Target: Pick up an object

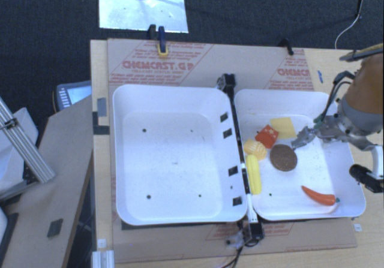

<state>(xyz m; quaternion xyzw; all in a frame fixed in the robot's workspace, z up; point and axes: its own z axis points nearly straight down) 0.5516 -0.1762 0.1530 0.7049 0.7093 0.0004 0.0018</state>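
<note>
Currently, tool: we see the grey two-finger tool (302, 138) at the right of the frame, low over the right-hand shallow white plastic bin (348, 165); its tips point left toward the toys, and we cannot tell whether it is open or closed, or whether it grips anything.
Nearest candidate: we judge the flat brown round disc (284, 157), right of centre and just below-left of the tool tip, the closest thing; it looks stiff, light and thin, so we would take it across its edges, and it may slide on the smooth floor.
Yellow block: the pale yellow flat wedge-like piece (283, 126) lies just left of the tool; probably rigid, best pinched across its short sides.
Red piece: the small red chunky toy (267, 136) sits touching the orange ridged round toy (255, 149); crowding could spoil a grasp there.
Long items: the yellow corn-like stick (254, 175) lies along the bin's left wall, hard to straddle; the orange-red chilli-shaped toy (318, 195), lower right, stands apart, slim and likely slippery, so we would take its middle.
</note>
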